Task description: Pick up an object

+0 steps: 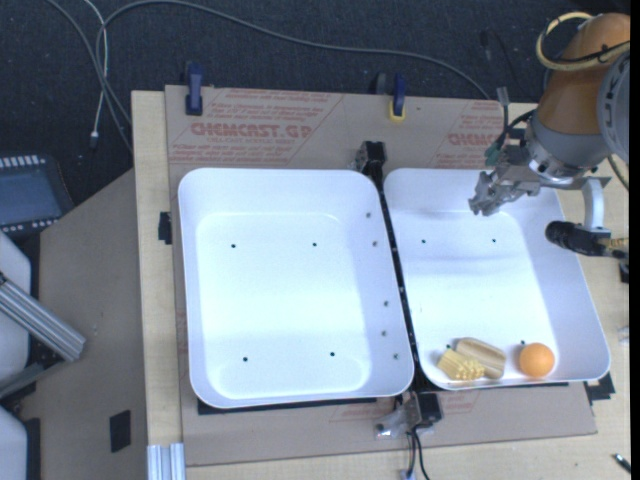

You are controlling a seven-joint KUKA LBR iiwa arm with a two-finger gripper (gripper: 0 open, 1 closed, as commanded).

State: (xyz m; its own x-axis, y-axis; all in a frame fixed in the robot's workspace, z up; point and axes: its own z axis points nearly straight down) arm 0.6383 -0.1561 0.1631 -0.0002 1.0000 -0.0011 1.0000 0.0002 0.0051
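Overhead view of the bench: right bin [560, 268] holds an orange ball [537, 359], corn cob [461, 367] and bread roll [482, 351] at its near edge; pincer [487, 200] hovers at its far edge, grip unclear; the ball looks light, smooth, likely to roll; grasp across its middle.

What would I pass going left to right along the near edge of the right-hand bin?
Yellow corn cob → tan bread roll, touching the cob → orange ball, apart from both. All three lie in the right bin.
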